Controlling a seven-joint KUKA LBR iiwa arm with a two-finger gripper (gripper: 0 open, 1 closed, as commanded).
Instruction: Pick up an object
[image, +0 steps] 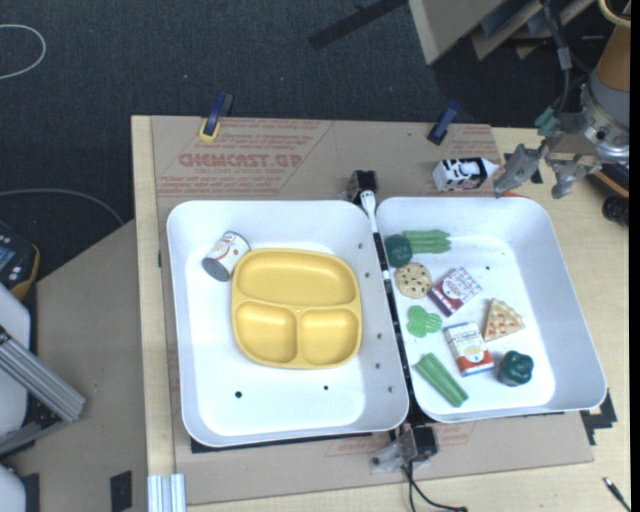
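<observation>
Faintly, red "CHEMCAST" lettering on bench sheet (240, 158); empty jaws apart at top right.

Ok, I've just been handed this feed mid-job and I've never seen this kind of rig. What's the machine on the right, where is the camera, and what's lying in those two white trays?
This is one fixed camera above the bench, looking down at a slant. The machine is a robot arm reaching in from the right; its gripper hangs above the far edge of the right bin, open, with nothing between its fingers. The left bin holds a yellow divided plate and a small can lying on its side. The right bin holds toy food: a cookie, a pizza slice, two small red cartons, a dark green pepper and other green pieces. A black-and-white toy sits on the bench behind the bin.
</observation>
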